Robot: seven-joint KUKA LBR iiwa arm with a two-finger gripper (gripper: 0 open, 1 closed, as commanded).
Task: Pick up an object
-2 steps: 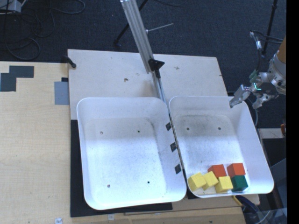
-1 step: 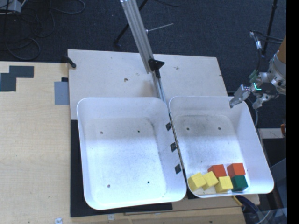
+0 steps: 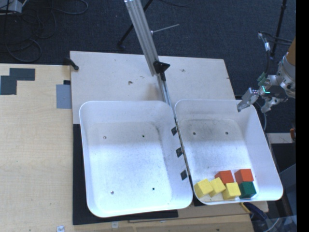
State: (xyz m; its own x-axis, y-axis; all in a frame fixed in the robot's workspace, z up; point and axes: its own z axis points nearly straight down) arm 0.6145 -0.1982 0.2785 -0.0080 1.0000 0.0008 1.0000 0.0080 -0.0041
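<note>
Start at the left bin (image 3: 128, 153): you see a shallow white tray with rounded corners, its floor bare and speckled grey, giving you wide open room from rim to rim. Its right wall touches the right bin (image 3: 212, 134) along a seam marked by three small black clips (image 3: 178, 151). Behind that seam a grey metal rail (image 3: 145, 37) slants up and away across the pale worktop (image 3: 116, 76).

In the right bin, the far half and the middle of the floor lie open. The blocks crowd the near right corner, tight against the near rim: three yellow blocks (image 3: 217, 187) in a row, an orange block (image 3: 225, 177) behind them, a red-orange block (image 3: 244, 174) just beside it, and a green block (image 3: 247, 189) at the right end of the row. They are small cubes, touching one another, some turned at a slant.

The hand (image 3: 256, 99) hovers at the right bin's far right corner, above the rim, well apart from the blocks. You see its fingers spread with nothing between them.
</note>
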